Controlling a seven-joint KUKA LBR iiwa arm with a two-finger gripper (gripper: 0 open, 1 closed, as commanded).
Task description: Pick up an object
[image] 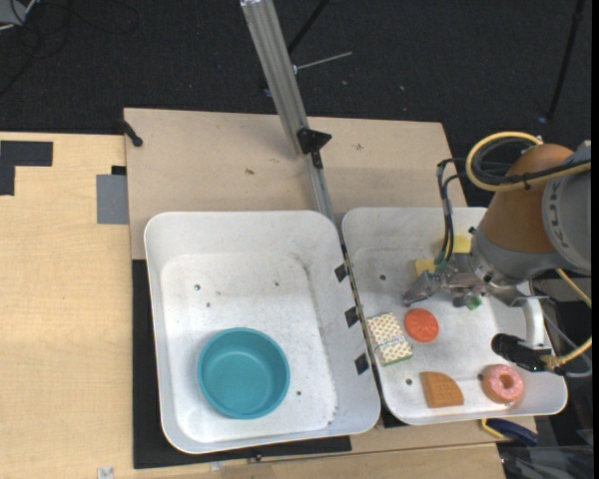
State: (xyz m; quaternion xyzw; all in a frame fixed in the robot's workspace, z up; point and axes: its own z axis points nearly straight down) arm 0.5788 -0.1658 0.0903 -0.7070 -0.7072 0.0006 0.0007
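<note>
Nearest the right bin's (384, 230) front edge lie a pink donut (502, 383) and a tan wedge (441, 389). Just behind, the red round piece (421, 325) looks the easiest pick: descend straight, fingers straddling it. The end effector (441, 283) hangs low beside it, fingers apparently spread, gripping nothing; the arm enters from the bin's right rim.

A bulky grey robot arm (569, 218) with a smooth, rounded orange band (524, 208) above its wrist. A yellow cable loops over the orange band — a thin black one (445, 208) runs down beside it. Below the band sits a grey metal gripper (424, 287) — slim, dull, with a small green mark behind it.
</note>
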